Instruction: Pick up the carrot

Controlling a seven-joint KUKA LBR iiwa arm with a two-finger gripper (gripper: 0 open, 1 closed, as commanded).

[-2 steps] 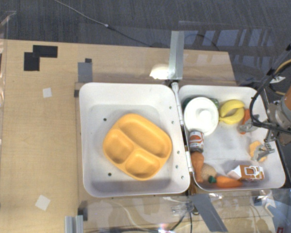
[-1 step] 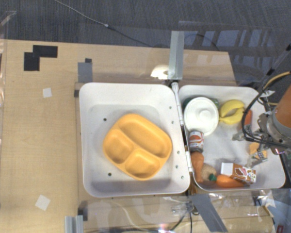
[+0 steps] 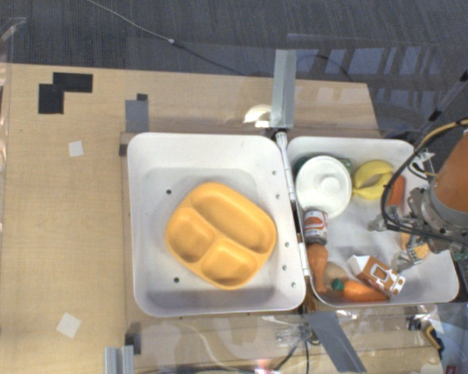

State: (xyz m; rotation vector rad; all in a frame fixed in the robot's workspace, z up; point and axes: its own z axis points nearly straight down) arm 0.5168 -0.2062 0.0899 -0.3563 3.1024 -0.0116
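A: Carrot [image 3: 362, 291] sits in the right bin [image 3: 444, 291], down at the near edge, lying roughly crosswise with its green end toward the divider. Untouched as far as you can judge.

B: And the gripper [image 3: 412, 240]?

A: You see it in the same bin, toward the right side, hanging below the orange wrist band. Whether it is parted or closed, you cannot tell; cables and the wrist body cover it. Nothing reads as held.

B: So which step?

A: Approach, by my reading. The tool is over the right bin but up and to the right of the carrot, near yet not on it. Your next move calls for a shift toward the near edge and a bit leftward, then a descent lined up across the carrot's short width.

B: Crowding?

A: Yes. A small orange-and-white carton [image 3: 381, 275] lies just beside the carrot, seemingly touching it. A brownish vegetable [image 3: 318, 262] stands to its left along the divider, a small can [image 3: 314, 226] above that, then a white bowl [image 3: 324, 184] and a yellow banana [image 3: 372, 175] at the far end.

B: Left bin [image 3: 144, 224]?

A: Holds a yellow divided plate [image 3: 221, 234], three compartments, nothing in them.
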